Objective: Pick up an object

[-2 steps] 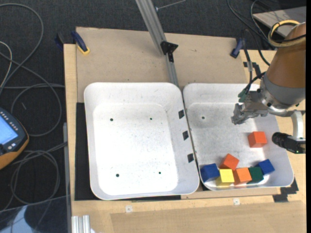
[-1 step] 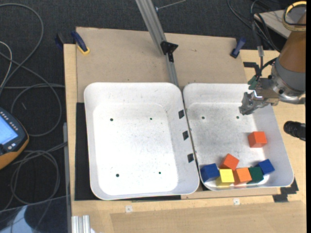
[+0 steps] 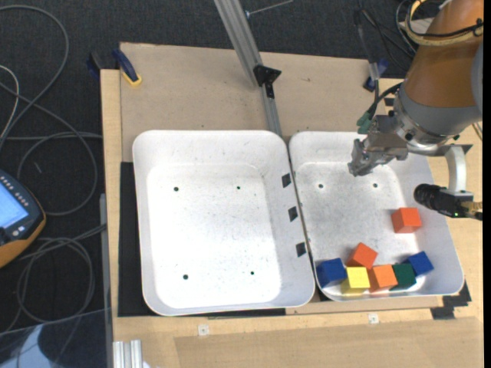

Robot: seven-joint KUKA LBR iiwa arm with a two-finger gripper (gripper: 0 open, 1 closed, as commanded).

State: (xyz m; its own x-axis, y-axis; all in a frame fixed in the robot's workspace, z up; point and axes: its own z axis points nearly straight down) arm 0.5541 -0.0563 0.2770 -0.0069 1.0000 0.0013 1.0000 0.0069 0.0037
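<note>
Several coloured blocks lie in the right bin (image 3: 322, 205). An orange block (image 3: 406, 219) sits alone near the right wall. Along the front wall cluster a blue block (image 3: 331, 271), a yellow block (image 3: 357, 278), two orange blocks (image 3: 365, 254) (image 3: 382, 277), a green block (image 3: 403, 274) and another blue block (image 3: 420, 264). My gripper (image 3: 360, 166) hangs over the far part of the right bin, well away from the blocks, with nothing seen between its fingers.
The left bin (image 3: 153, 205) lies beside the right one, with small black clips on the shared wall. A slanted metal pole (image 3: 245, 48) rises behind the bins. A black cylinder (image 3: 437, 198) juts in by the right bin's edge. Cables lie off the bench at left.
</note>
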